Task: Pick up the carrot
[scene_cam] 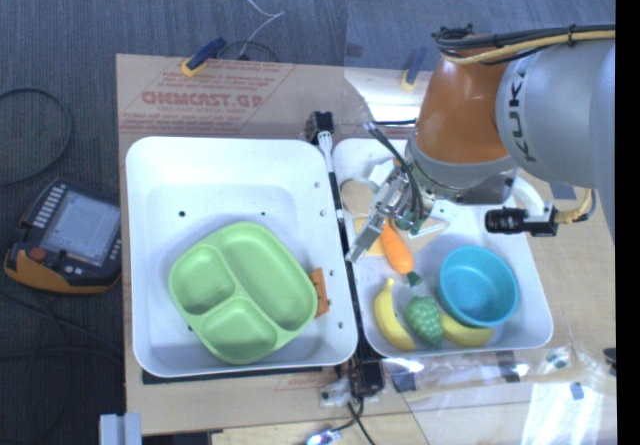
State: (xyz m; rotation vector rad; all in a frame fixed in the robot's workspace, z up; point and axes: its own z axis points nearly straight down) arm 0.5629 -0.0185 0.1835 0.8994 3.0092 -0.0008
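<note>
We see the gripper [383,218] low in the right bin [540,328], near its left wall, with the grey arm [545,113] and its orange band [460,113] above it. Whether its grip is released or clenched we cannot tell at this angle, and we cannot make out anything caught in it. The carrot [398,251] lies in the right bin just beside the gripper tip, slanting down to the right, its green end toward the lower right. Close around it we find a blue bowl [478,285] to the right, a bunch of green grapes [424,320] just below, and a yellow banana [391,316] lower left of the grapes. A second yellow piece [466,335] shows under the bowl's lower edge. In the left bin [200,173] we see a green divided plate [243,291] with a small orange thing [319,291] at its right rim. A teach pendant [65,238] rests on the floor well to the left.
</note>
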